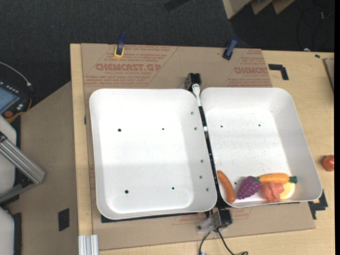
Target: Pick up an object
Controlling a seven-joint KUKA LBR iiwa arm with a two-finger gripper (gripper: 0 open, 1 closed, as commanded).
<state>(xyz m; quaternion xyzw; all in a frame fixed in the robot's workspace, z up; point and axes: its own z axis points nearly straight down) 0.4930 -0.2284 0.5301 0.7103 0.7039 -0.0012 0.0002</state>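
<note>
Toy food lies along the near edge of the right bin. An orange-red sausage-shaped piece rests against the bin's near left wall. A purple bunch of grapes lies just right of it. An orange carrot with a green tip sits behind a red piece and a pale yellow piece.
The left bin stands beside the right one on a brown cardboard sheet. A small red object lies on the bench right of the right bin. Blue clamps hold the cardboard at the far edge.
</note>
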